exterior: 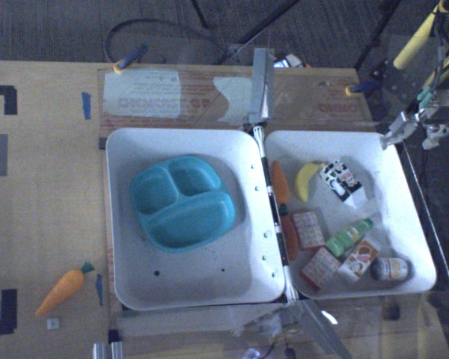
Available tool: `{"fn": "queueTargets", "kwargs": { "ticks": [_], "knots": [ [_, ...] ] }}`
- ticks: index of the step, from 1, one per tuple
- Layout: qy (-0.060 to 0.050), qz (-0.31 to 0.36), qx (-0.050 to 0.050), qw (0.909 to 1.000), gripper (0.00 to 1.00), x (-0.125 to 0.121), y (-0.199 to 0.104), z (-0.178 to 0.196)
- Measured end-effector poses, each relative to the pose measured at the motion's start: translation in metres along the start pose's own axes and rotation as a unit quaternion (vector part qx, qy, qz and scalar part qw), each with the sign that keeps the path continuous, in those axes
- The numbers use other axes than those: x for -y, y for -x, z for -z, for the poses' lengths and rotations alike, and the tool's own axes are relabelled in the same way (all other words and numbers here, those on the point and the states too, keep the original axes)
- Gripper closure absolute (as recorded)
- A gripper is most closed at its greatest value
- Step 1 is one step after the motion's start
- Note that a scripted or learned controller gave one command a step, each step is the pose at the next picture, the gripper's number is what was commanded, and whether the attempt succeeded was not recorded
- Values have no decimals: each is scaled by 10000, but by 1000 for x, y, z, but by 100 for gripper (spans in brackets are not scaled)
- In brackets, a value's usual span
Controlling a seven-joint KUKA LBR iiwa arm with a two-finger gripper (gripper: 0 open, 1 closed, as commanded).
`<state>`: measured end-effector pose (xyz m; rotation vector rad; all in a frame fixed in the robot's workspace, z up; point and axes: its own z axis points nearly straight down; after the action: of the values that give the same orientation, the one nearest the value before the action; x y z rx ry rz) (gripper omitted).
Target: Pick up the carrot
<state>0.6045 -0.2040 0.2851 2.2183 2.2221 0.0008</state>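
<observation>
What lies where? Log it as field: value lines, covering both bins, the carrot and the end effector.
left bin: holds a teal divided plate
right bin: banana, cow-print carton, green bottle, can, small boxes, orange carrot-like piece by its left wall
carrot: on the bench, outside both bins, view's lower left
end effector: by the right bin's far right corner, far from the carrot

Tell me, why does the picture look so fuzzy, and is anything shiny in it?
In the camera view everything is a bit soft and grainy, so the labels on the small boxes in the right bin cannot be read. The clear panel behind the bins shows pale glare. The blue divided plate casts a faint shadow in the left bin.
</observation>
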Motion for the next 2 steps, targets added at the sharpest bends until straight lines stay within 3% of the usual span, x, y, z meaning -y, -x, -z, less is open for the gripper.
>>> {"fn": "queueTargets", "kwargs": {
  "ticks": [1,2],
  "knots": [
    [0,1953,-4,9807,0,11,19,-88],
    [2,3002,-6,9539,0,-11,-31,-152]
  ]
}}
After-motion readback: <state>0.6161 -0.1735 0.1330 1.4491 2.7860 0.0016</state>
